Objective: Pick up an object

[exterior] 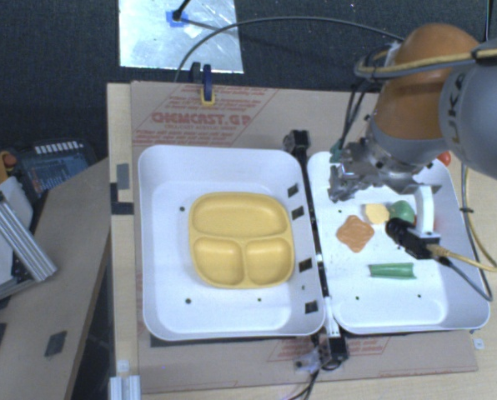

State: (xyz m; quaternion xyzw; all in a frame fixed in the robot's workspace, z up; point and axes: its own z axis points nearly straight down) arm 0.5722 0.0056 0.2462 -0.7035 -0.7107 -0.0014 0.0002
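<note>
1. Green bean (391,269) lies nearest, in the right bin (415,311).
2. Gripper (342,183) hovers above the orange piece (354,233); finger state cannot be told.
3. Best descent: straight, centred, clear of the neighbouring yellow piece (376,214).

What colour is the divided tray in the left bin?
Yellow. The divided tray shows plainly in the camera view, lying in the white left bin.

Grey arm (482,115), orange band (424,73)

Gripper (342,186) above right bin (399,311); yellow tray (240,238) left.
</note>
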